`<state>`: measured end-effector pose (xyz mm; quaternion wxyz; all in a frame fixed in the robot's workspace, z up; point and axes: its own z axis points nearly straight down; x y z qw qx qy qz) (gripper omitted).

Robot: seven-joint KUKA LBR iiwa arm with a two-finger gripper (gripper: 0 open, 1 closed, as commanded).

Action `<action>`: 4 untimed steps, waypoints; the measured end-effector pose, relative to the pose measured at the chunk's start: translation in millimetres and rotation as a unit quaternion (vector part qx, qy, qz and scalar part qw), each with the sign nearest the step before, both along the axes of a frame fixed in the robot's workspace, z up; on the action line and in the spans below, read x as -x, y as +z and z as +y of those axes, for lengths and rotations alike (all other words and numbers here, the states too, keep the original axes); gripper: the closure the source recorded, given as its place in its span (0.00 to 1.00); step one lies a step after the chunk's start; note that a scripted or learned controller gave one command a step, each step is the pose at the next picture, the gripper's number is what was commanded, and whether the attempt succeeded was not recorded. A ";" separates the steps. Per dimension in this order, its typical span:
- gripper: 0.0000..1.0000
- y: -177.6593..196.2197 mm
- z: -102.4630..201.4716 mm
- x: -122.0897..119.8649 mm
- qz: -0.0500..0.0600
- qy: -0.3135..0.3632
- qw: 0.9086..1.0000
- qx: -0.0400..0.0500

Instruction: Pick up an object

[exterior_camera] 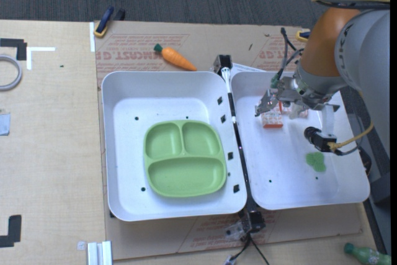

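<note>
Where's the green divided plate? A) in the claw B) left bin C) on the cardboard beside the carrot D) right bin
B: the green divided plate lies flat on the floor of the left bin, across the clipped rims from the claw.

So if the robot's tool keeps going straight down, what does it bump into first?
Probably the small red and white box in the right bin. The tool sits right above it, though depth is hard to judge from this view.

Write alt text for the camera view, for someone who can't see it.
A grey arm's gripper hangs over a small red-and-white object in the right white bin, which also contains a green item. The left bin holds a green divided plate; a toy carrot lies behind it.
</note>
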<state>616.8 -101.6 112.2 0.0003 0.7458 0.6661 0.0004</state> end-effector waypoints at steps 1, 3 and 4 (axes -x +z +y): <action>1.00 9.6 -0.5 -0.1 0.000 0.000 1.000 0.000; 0.00 -19.7 1.0 8.0 0.001 0.169 0.986 0.000; 1.00 -9.9 0.4 7.7 0.000 0.168 0.986 0.000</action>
